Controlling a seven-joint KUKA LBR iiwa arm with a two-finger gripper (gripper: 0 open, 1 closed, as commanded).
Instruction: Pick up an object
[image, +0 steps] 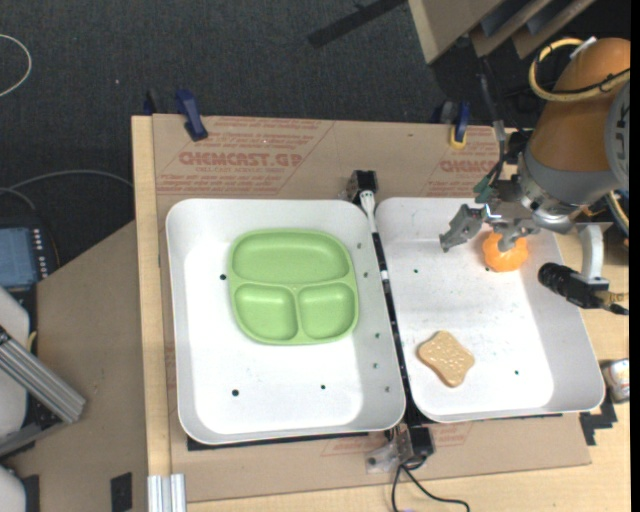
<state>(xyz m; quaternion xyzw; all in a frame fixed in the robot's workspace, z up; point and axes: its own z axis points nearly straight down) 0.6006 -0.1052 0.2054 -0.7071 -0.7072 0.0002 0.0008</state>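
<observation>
Orange ball (505, 254) sits in right bin (560, 385) at its far side, claw (487, 228) spread wide just above it, nothing gripped, so closing and lifting remain; cracker (445, 358) untouched nearer front.

Two bins sit side by side on the bench: the left bin (200, 380) holds a divided tray (293, 285) toward its 12 o'clock side. In the right bin (560, 370), a cracker (446, 358) lies near 6 o'clock. A round object (505, 252) lies toward 1 o'clock, with the gripper (487, 232) just at its 10 o'clock.
</observation>
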